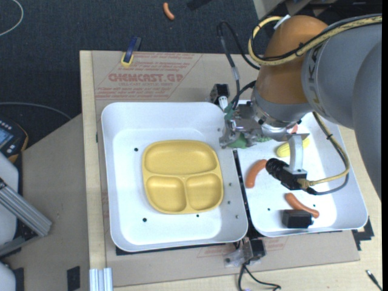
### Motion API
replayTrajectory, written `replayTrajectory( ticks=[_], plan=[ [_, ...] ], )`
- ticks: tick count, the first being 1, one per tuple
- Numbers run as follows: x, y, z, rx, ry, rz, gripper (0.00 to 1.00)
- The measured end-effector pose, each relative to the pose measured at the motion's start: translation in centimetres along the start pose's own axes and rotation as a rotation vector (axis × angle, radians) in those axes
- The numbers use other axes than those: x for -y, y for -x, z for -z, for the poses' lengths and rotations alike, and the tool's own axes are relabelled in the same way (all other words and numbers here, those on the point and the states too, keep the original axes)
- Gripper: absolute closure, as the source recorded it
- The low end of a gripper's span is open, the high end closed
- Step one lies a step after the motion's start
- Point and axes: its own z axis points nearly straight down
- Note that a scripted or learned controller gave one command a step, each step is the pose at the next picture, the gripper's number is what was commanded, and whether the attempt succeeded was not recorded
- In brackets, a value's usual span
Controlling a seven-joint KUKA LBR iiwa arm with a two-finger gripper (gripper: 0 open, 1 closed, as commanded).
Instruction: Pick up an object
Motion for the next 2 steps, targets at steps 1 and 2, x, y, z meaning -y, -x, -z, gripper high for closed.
replayTrajectory(
  ticks=[1,2],
  plan=[
    [0.01,0.08,0.06,0.001,-0.002,-0.004,1.0],
    [-0.46,-0.12,0.9,0.001,-0.001,-0.004,1.0]
  ],
)
